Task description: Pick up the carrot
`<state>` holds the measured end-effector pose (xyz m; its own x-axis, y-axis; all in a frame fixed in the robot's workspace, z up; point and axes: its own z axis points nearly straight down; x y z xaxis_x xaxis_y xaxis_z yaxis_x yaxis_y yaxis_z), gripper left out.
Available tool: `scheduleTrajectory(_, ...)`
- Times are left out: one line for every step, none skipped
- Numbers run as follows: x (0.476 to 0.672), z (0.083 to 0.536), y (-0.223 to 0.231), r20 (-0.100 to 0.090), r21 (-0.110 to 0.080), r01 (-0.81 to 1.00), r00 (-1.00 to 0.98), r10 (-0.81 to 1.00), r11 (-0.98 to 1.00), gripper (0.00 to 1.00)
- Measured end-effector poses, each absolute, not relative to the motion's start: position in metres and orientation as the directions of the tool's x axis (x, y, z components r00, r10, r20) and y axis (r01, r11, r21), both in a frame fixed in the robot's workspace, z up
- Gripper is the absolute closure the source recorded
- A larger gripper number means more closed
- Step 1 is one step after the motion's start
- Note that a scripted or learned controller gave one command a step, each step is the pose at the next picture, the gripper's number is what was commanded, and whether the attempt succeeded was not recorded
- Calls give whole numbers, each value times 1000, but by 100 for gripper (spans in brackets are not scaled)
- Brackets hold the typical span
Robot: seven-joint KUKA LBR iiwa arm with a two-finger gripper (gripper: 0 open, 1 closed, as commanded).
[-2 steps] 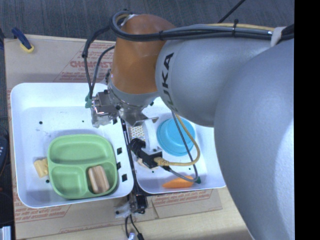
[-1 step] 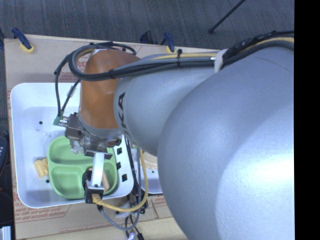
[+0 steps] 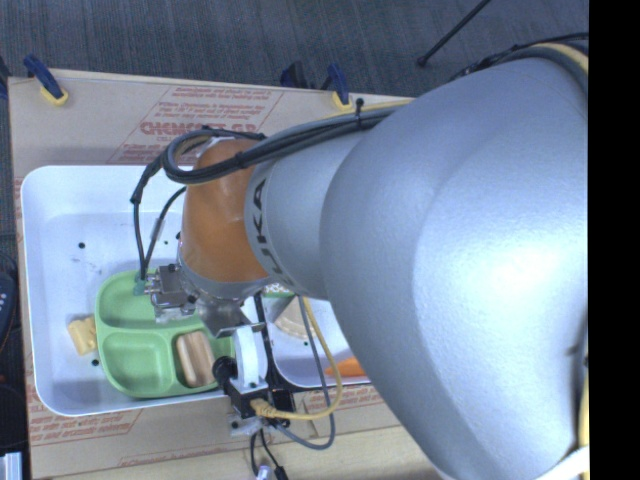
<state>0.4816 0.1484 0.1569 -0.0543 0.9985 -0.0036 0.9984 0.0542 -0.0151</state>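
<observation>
Tray (image 3: 130, 368) in left bin (image 3: 50, 268), carrot (image 3: 348, 369) to right.

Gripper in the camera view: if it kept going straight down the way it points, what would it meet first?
Probably the green divided tray in the left bin, near the brown item in its compartment. The gripper is largely hidden under the wrist, so depth is unclear.

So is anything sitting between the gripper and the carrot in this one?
I can't settle that. The gripper sits low over the green tray in the left bin. An orange sliver, probably the carrot, peeks out beneath the arm in the other bin. The arm hides the stretch between them.
</observation>
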Motion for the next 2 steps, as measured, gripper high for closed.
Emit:
scheduleTrajectory(539,206,174,-2,-7,936,-353,936,353,100)
scheduleTrajectory(596,286,177,-2,-1,913,-407,913,407,100)
